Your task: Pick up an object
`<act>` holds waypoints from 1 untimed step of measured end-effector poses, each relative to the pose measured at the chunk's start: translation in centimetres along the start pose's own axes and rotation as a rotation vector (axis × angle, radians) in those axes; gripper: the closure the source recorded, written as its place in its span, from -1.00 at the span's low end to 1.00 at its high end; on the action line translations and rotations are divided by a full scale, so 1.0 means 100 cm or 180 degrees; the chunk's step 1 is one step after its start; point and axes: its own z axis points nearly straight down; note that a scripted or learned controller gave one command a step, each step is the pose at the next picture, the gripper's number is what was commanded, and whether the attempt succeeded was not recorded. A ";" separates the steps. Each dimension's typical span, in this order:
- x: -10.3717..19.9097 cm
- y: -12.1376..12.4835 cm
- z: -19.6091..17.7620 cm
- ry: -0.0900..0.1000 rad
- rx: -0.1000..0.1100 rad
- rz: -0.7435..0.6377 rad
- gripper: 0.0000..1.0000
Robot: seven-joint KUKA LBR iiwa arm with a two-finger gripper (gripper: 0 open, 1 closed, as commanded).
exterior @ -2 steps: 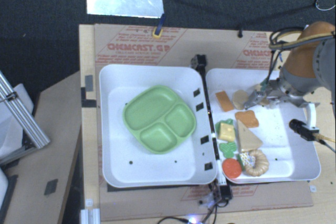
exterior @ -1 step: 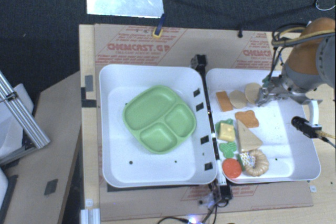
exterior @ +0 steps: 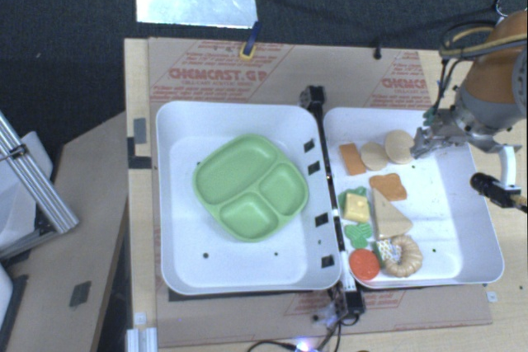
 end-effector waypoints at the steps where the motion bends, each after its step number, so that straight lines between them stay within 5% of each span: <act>1: -0.007 0.003 -0.042 0.0002 0.0004 -0.0002 1.00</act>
